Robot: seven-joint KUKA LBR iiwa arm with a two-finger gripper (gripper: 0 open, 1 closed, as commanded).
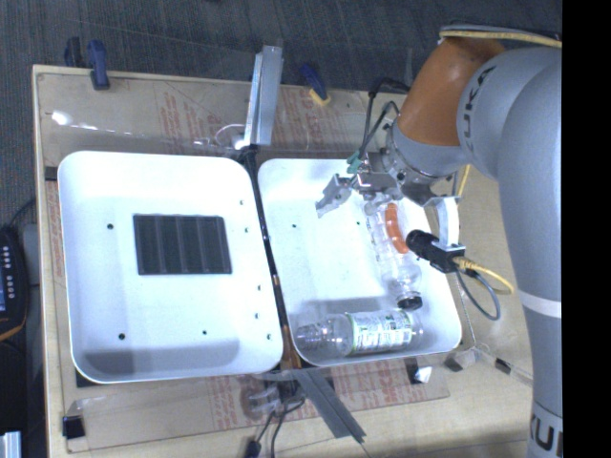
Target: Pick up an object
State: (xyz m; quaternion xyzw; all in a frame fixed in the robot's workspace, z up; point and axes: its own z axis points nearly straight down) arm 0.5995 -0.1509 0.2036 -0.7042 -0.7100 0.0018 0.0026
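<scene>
The arm [496,113] reached in from the right over the right bin [305,265], its pincer [368,187] hanging low near the bin's far wall. Whether the pincer stood apart or together could not be told; the metal parts around it blurred into one another, and nothing was seen clamped in it.

Two things lay in the right bin. A clear bottle [358,334] rested on its side along the near wall, cap end toward the right, with a printed label round its middle. A second, slimmer clear bottle [394,251] lay lengthwise by the right wall, just below the pincer, with something orange at its upper end and a dark cap [410,302] at its lower end. The left bin [153,256] held a dark ribbed panel [181,244] and no loose things.

Both bottles looked light, thin-walled and probably empty, so they would likely dent under a hard squeeze and roll or skid on the smooth white floor. The slim bottle seemed the likelier target, being nearest. A grip across its body, at mid-length and square to its long axis, would probably serve best; the smooth round plastic could slip out if taken off-centre. The labelled bottle lay close against the near wall, which would likely crowd one finger.
</scene>
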